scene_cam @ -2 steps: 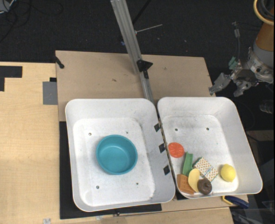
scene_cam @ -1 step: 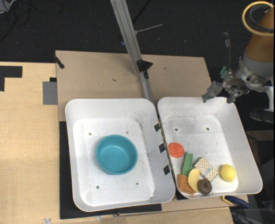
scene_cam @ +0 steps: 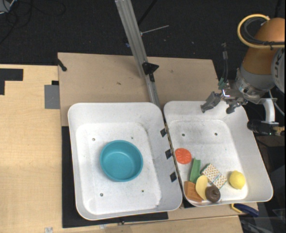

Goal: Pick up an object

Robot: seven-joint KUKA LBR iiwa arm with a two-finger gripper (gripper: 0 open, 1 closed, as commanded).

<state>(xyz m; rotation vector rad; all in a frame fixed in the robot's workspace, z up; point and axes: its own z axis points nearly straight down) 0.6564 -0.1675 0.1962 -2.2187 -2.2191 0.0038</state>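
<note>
The end effector, fingers spread and holding nothing, hangs over the right white bin's far edge; the round yellow lemon-like toy lies toward the bin's near corner

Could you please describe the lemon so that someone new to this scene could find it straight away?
Look at the right-hand bin, the one nearer the arm, and go to the cluster of small items along its near edge. The lemon sits at the cluster's right end, slightly apart: a plain bright yellow rounded shape, unlike the checkered block beside it.
</note>
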